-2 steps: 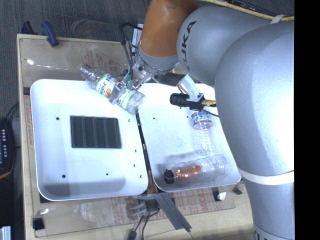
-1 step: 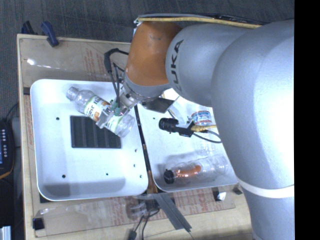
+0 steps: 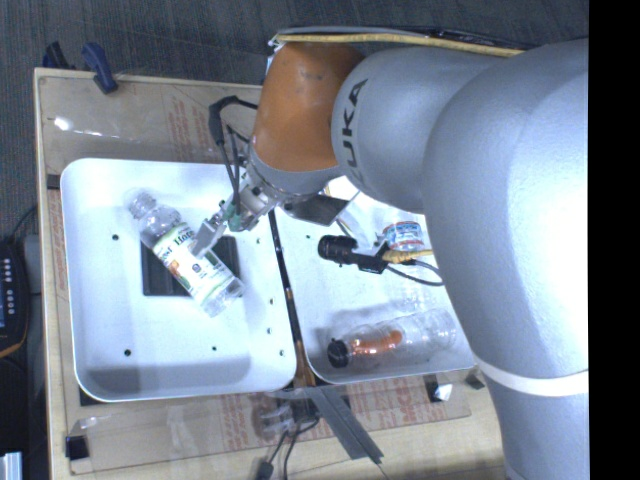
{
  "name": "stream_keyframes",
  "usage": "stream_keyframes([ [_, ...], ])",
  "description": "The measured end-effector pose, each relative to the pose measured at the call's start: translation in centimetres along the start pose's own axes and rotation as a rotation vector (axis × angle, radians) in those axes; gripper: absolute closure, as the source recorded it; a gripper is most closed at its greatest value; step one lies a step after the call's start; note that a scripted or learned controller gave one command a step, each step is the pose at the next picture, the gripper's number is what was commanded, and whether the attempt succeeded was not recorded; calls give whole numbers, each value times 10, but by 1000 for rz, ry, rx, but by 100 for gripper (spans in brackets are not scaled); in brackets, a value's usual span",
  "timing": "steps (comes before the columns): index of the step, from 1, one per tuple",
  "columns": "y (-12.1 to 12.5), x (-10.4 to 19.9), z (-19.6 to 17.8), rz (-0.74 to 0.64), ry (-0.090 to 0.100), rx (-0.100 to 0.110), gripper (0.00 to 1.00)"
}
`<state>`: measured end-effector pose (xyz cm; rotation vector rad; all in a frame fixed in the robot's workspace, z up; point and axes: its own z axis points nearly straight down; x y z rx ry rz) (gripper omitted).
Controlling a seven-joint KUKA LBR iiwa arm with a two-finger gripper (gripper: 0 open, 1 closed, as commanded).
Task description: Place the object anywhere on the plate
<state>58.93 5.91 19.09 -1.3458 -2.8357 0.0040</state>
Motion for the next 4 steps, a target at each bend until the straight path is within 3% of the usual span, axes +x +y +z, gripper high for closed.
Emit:
stream_keyframes([
  [1,5,28,0,-40,1,1,0],
  [2,19,42,70,-208,1,0,0],
  [3,19,42,70,-208,0,0,0],
  [4,75,8,93,-548,-8,-8,0],
])
